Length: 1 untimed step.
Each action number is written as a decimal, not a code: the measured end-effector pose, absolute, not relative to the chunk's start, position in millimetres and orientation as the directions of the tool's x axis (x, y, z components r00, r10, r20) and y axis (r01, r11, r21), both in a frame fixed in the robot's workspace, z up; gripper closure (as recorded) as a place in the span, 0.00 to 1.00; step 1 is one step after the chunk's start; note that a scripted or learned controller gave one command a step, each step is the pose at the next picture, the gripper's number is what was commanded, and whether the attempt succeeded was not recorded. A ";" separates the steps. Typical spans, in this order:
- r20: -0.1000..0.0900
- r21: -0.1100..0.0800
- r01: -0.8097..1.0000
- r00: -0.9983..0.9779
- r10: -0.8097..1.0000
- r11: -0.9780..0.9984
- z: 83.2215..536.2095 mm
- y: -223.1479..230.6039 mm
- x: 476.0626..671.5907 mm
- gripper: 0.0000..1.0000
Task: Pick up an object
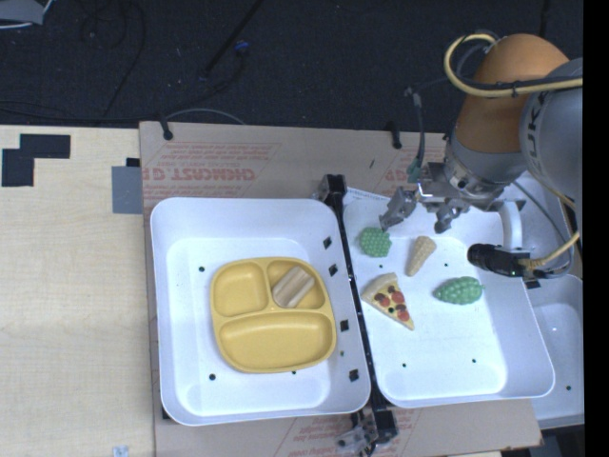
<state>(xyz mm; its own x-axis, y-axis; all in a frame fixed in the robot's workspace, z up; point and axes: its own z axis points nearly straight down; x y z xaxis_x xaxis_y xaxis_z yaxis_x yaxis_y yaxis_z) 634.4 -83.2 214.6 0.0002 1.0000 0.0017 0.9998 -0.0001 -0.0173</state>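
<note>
Arm poised over the right bin, fingers spread and holding nothing.

The gripper [419,214] hangs at the bin's [514,369] twelve o'clock, above the green broccoli [375,243] and the cone [420,253]. The pizza slice [390,300] lies at centre, a green lump [459,291] at three o'clock. In the left bin, a yellow tray [271,314] holds a tan block [293,287].

Upside-down red "CHEMCRZT" on cardboard sheet [247,165]

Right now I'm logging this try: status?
Gripper open, holding nothing, above right bin. Nearest: green broccoli and cone. Nothing in the way.
</note>
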 end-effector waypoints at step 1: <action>0.001 -0.004 1.000 -0.001 1.000 0.001 223.0 -83.3 636.9 0.00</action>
